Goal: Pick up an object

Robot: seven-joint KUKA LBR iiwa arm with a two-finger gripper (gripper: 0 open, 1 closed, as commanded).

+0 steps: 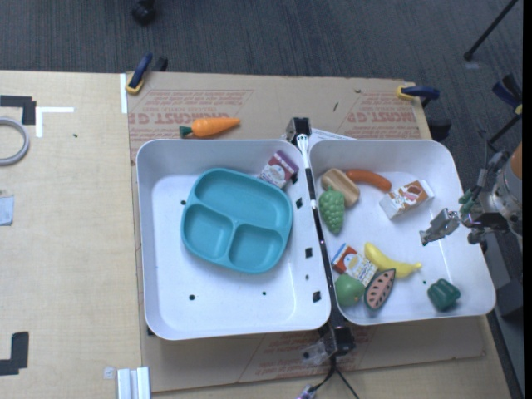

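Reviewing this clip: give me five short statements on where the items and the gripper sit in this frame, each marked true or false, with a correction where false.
1. The teal divided tray lies in the left bin. True.
2. The toy carrot lies in the right bin. False: it lies on the cardboard beyond the bins.
3. The banana is in the right bin. True.
4. The gripper holds the green pepper. False: the pepper lies alone near the bin's front corner, apart from the gripper.
5. The green grapes sit on the tray. False: they lie in the right bin, beside the hot dog.
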